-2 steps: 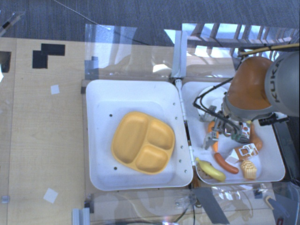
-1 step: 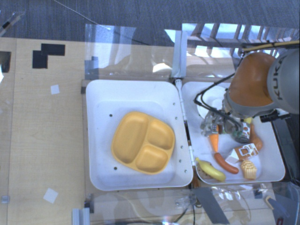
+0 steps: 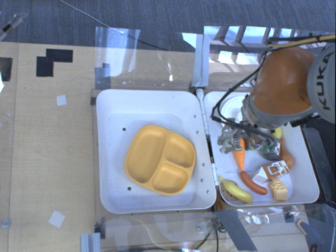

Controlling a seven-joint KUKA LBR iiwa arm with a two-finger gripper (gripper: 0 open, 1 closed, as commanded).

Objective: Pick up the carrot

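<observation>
The carrot [image 3: 239,157] lies in the right bin [image 3: 311,193], with the banana [image 3: 234,189] nearer the front.

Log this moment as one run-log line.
arm: over right white bin | gripper: above orange tapered carrot | grasp: unconfirmed

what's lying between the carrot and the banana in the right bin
In the camera view, bare white bin floor lies between the carrot and the banana. The sausage sits just to the right of that gap.

Smooth matt yellow plastic tray [image 3: 160,159] in a white plastic bin [image 3: 113,140] on a pale wood-look bench [image 3: 47,156].
</observation>
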